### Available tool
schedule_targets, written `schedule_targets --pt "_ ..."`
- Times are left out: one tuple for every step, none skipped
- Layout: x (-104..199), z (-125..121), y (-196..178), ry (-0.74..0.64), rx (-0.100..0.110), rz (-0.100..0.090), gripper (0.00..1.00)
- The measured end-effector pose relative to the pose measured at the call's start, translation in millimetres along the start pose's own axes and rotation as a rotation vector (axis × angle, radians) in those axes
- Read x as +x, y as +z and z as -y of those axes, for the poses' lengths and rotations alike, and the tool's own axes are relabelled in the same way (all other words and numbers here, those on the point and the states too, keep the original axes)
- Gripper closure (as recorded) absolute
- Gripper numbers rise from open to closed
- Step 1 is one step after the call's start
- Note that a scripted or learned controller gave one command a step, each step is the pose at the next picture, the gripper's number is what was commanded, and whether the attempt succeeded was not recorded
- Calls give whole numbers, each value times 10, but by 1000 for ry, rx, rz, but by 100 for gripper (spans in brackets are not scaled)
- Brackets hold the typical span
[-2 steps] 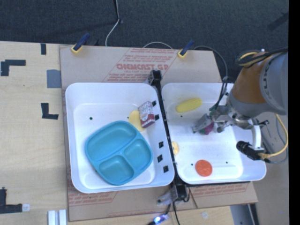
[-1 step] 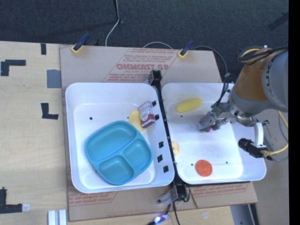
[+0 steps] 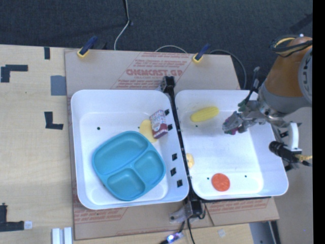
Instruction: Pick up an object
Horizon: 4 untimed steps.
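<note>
- blue divided plate point(image 3: 129, 164): three compartments, lies flat in left bin, fills the near middle, turned at a slant
- small carton point(image 3: 159, 123): white with dark red print, tilted, in left bin near the divider wall, just beyond the plate's far edge
- yellow piece point(image 3: 146, 129): touching the carton's left side, partly hidden by it
- corn cob point(image 3: 204, 114): yellow, lies on its side in right bin, far left part
- orange-red disc point(image 3: 220, 182): flat, right bin near front wall
- small yellow bit point(image 3: 189, 160): right bin, against the divider
</note>
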<state>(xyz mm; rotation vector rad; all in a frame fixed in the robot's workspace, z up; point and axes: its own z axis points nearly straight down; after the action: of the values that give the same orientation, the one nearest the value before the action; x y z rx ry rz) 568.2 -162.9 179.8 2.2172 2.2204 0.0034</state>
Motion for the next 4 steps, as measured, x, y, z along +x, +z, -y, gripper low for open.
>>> schedule_targets --pt "-71 24 -603 1 -1 1 100" --pt "-67 18 -768 0 3 -1 100" --pt "439 91 -618 -3 7 -2 100" --pt "949 201 -515 -4 8 -3 100"
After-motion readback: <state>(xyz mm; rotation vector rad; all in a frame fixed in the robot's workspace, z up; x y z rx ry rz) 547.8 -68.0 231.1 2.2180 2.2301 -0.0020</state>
